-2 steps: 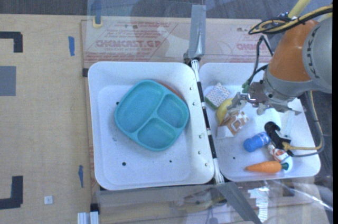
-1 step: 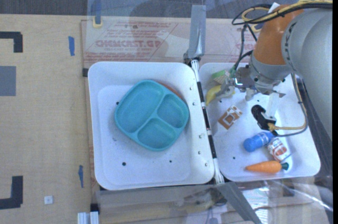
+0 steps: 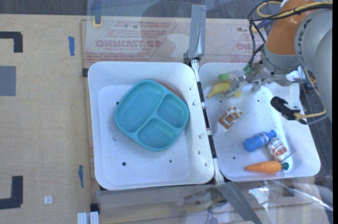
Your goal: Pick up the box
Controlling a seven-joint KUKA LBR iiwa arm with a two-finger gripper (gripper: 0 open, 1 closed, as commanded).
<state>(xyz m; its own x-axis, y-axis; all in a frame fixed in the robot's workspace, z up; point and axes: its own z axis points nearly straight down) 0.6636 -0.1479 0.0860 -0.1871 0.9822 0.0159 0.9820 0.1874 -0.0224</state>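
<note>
Two bins on the bench, and the action is in the right bin (image 3: 312, 165). The box (image 3: 230, 118), small, brown and white, lies tilted near that bin's middle, apart from everything else. The gripper (image 3: 238, 83) hangs at about one o'clock from it, over the banana (image 3: 221, 89) at the bin's top; whether it is spread or closed I can't tell from here. I'd say it wants to slide toward seven o'clock, square itself to the box's tilt, then drop straight. The bottle (image 3: 259, 140) sits at four o'clock of the box, far enough not to interfere.
</note>
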